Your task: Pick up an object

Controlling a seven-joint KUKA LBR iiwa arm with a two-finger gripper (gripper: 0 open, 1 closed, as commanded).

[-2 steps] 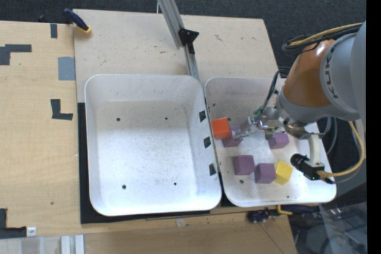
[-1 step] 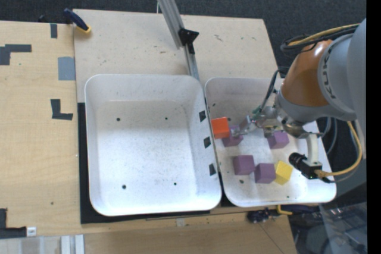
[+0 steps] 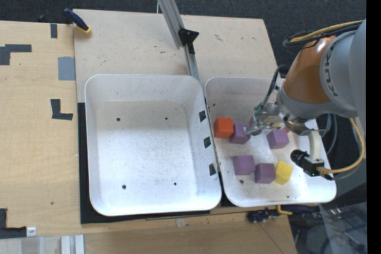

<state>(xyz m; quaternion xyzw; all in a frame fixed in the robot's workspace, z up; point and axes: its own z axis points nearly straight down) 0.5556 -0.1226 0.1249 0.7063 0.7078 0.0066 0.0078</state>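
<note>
Overhead, the gripper (image 3: 257, 127) hangs low in the right bin (image 3: 238, 89) just beside a purple block (image 3: 239, 134), seemingly lining up a grab; its opening is unclear.

Grey arm (image 3: 351, 68), orange wrist band (image 3: 303, 71), yellow cables (image 3: 324, 33).

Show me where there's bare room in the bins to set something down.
The left bin offers bare floor wall to wall. The right bin is crowded mid-floor around the gripper: orange cube, purple cubes, yellow cube. Its far strip is bare.
</note>
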